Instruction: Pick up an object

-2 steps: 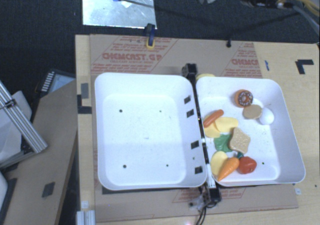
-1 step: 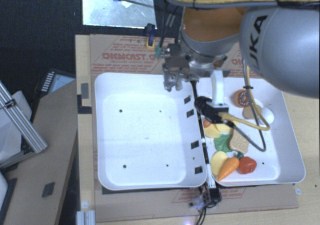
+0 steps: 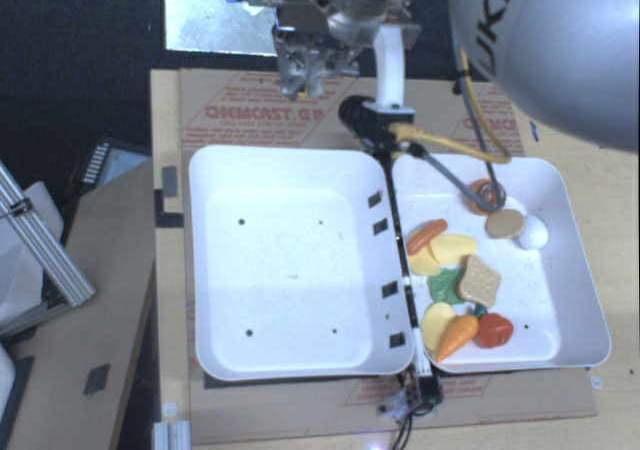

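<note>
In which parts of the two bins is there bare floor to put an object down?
The left bin shows bare floor throughout. In the right bin, bare floor lies along its right wall; the side by the divider is crowded with the carrot, bread slice and tomato.

The grey arm (image 3: 540,28) bears black KUKA lettering, an orange band and yellow cables (image 3: 455,146).

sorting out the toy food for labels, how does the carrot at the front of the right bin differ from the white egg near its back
The carrot is orange, long and tapered, lying at a slant; the egg is white, rounded and shows no clear lean. The carrot lies packed against a red piece and a yellow piece near the front rim; the egg sits further back, beside a tan round piece. Both lie loose in the right bin, away from the gripper.
</note>
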### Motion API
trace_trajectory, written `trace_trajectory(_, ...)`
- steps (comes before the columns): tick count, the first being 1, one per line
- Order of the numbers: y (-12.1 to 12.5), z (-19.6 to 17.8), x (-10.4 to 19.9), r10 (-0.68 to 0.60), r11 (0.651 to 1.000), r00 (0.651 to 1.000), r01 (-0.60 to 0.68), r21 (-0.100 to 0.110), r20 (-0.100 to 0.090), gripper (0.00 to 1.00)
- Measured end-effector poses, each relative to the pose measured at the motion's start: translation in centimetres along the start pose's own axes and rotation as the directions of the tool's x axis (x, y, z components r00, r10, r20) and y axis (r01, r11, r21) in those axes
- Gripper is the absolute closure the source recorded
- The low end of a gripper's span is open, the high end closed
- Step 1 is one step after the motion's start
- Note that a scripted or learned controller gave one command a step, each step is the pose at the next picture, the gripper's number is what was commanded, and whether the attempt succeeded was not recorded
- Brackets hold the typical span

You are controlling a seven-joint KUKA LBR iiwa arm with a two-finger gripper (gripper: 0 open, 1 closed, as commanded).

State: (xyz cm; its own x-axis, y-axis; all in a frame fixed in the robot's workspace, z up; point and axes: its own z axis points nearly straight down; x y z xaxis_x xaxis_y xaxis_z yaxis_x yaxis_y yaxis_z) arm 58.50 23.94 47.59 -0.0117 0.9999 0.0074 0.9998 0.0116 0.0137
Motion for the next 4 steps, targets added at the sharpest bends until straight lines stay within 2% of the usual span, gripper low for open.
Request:
trace_trajectory(1,7.3,-0.7,-0.7,0.012,1.000,1.000,-0.012,0.006,0.006,1.00)
trace_trajectory(2,8.4,-3.9,-0.7,0.008,1.000,1.000,-0.008,0.007,0.006,1.00)
trace_trajectory(3,6.0,6.2,-0.7,0.011,1.000,1.000,-0.011,0.022,0.010,1.00)
trace_trajectory(4,8.1,-6.6,-0.6,0.006,1.000,1.000,-0.006,-0.002,0.003,1.00)
